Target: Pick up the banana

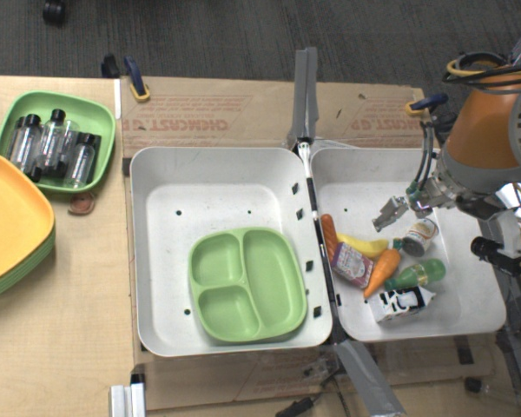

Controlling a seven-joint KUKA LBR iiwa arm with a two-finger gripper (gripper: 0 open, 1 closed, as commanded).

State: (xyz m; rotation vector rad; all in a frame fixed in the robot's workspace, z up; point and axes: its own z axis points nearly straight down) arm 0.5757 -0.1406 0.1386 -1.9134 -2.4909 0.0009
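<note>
1. Two shallow white bins are sitting side by side on the bench as we are looking down at a slant; the left bin (pixel 156 189) is holding a green divided tray (pixel 246 282), and the right bin (pixel 365 181) is holding a small pile of items.
2. We are seeing the banana (pixel 365 246) lying in the right bin, near its left wall and about midway down. Its long axis is running roughly left to right, with the right end tipping slightly downward in the view.
3. The banana is resting against other items: a purple packet (pixel 351 266) just below it, an orange carrot (pixel 381 272) crossing at its right end, and a reddish sausage-shaped piece (pixel 329 232) at its left end.
4. The gripper (pixel 399 208) is hanging above the right bin, up and to the right of the banana and apart from it. Its fingers are looking spread, with nothing between them.
5. A small can (pixel 421 234) is lying just beside the gripper, a green bottle (pixel 417 274) is lying below that, and a black-and-white carton (pixel 401 301) is sitting nearest the front.
6. Off to the left of the bench, we are seeing a green dish (pixel 95 115) of small bottles and a stack of orange plates (pixel 13 228).
</note>
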